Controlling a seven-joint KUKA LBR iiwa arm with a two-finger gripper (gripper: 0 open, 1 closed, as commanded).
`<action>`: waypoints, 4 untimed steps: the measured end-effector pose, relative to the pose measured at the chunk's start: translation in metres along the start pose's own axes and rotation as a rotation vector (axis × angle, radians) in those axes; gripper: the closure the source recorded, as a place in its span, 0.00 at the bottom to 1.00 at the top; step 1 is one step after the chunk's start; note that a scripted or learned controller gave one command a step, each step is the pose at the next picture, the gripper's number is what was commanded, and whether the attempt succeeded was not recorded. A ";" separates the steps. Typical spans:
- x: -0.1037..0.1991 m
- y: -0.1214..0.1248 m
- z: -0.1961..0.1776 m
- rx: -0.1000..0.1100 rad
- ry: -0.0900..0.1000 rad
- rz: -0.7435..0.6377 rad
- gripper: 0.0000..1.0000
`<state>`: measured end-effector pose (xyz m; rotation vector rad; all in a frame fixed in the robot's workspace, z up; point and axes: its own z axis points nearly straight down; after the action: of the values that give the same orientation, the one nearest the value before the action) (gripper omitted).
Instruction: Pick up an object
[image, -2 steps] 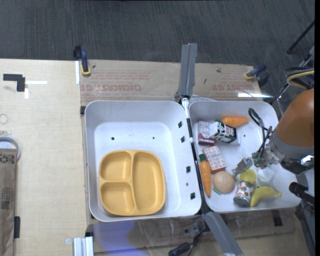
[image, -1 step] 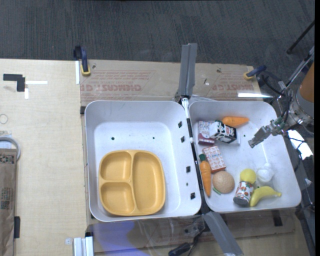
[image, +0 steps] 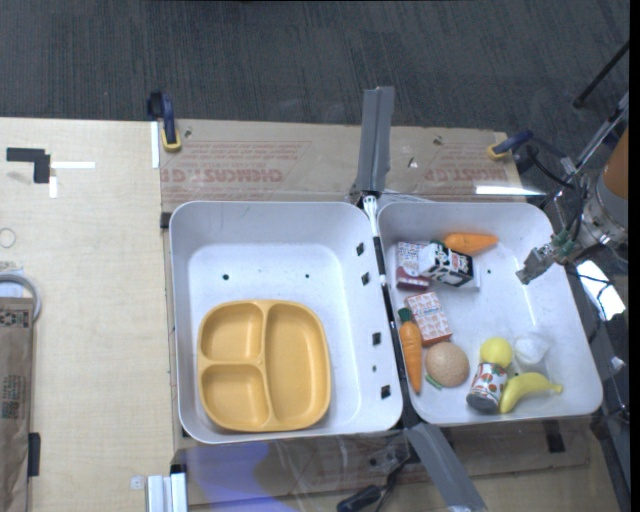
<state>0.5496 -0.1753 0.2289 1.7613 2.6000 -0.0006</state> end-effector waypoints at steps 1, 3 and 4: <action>0.000 0.000 0.000 0.000 0.000 0.000 0.00; 0.003 -0.029 0.138 0.001 0.002 -0.109 0.00; 0.002 -0.029 0.128 -0.001 0.002 -0.105 1.00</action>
<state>0.5221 -0.1844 0.1007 1.6234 2.6895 0.0017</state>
